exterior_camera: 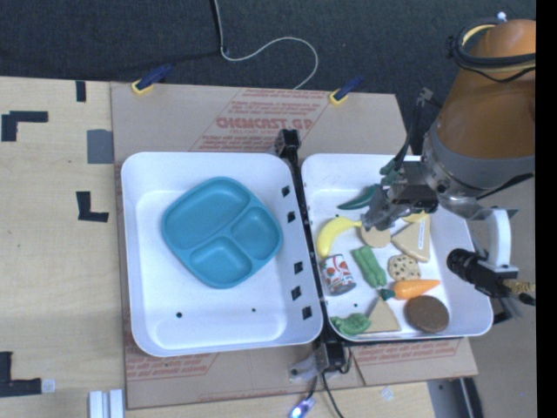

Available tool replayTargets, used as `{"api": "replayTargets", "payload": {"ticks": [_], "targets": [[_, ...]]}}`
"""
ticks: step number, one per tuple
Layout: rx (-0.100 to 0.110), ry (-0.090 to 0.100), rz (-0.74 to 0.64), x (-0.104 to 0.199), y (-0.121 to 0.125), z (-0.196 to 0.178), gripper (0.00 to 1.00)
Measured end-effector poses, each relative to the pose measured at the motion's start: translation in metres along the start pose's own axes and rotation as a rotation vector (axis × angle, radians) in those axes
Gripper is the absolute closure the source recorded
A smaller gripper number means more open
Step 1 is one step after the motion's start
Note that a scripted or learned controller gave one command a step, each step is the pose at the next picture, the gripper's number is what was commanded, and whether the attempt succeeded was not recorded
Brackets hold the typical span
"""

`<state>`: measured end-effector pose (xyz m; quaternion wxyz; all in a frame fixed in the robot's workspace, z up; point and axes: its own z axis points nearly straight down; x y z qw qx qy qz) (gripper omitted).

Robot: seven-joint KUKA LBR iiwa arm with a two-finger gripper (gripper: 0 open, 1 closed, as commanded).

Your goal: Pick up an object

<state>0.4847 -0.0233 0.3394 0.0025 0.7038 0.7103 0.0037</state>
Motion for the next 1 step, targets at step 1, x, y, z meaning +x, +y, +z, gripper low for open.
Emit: {"api": "replayTargets", "payload": {"ticks": [1], "targets": [[0.014, -0.002, 0.004, 0.0412, 0.0401, 0.0731, 1.00]]}}
